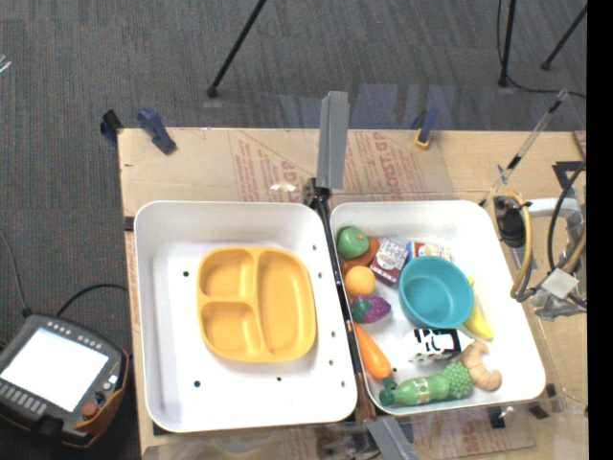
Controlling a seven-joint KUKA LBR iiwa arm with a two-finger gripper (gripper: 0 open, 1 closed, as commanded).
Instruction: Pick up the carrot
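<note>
The carrot [372,352] is orange and tapered. It lies in the right bin [517,305] at the front left, along the bin's left wall, with its thick end toward the front. A purple eggplant [372,308] sits just behind it, and a green bottle [419,390] lies just in front of it and to its right. Nothing covers the carrot.
The right bin also holds a teal bowl [436,292], an orange [359,281], a green fruit [351,242], small cartons [391,257], a banana [479,323] and a tan pastry [482,365]. A yellow divided plate [257,303] lies in the left bin [163,353]. Cables [522,247] hang at the right edge.
</note>
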